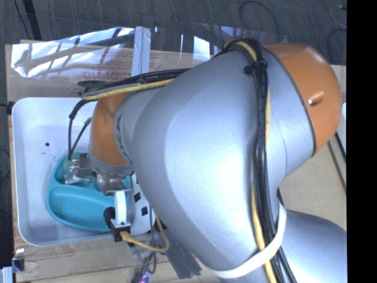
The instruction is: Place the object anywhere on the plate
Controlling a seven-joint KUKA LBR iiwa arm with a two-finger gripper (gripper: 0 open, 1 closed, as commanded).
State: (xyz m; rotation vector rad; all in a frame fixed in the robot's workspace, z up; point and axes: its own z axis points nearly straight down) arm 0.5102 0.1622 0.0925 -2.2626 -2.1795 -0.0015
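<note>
A light blue plate [75, 205] lies in the left white bin [29, 158], toward its near side. The grey arm with its orange band reaches over the bin from the right and covers most of the view. Its gripper [79, 171] hangs directly over the far edge of the plate. The wrist body hides what lies under it. I see no separate object on the plate or between the gripper's parts.
The left bin's bare floor shows at the far left, with a small dark speck [47, 145] on it. A clear plastic sheet [70, 52] and cardboard lie behind the bin. Cables [141, 246] dangle at the near edge.
</note>
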